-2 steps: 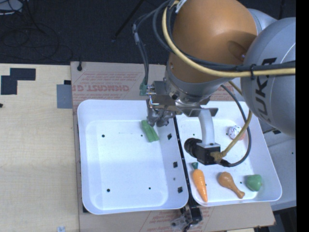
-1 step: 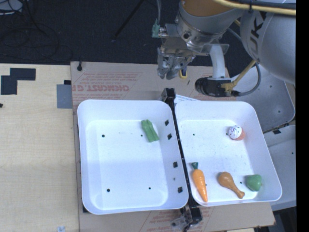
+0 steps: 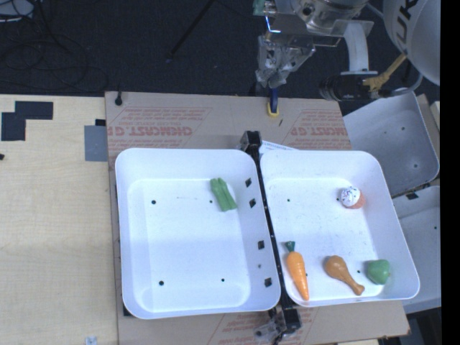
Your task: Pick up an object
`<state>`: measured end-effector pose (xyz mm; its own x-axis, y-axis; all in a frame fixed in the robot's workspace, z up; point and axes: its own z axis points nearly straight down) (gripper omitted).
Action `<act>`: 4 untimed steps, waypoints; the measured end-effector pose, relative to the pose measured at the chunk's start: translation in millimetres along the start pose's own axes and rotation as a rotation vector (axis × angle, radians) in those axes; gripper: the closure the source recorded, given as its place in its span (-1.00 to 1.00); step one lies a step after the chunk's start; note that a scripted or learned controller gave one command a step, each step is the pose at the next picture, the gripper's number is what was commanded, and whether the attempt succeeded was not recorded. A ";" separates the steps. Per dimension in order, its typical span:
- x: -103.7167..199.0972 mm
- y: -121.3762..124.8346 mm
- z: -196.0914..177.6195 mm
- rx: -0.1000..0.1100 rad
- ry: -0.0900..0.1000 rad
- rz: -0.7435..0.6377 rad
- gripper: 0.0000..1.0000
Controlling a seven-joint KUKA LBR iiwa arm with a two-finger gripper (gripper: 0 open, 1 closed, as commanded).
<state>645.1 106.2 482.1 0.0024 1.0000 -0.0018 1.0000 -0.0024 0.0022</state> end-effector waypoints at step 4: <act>4.9 -1.7 69.8 0.008 0.001 -0.005 1.00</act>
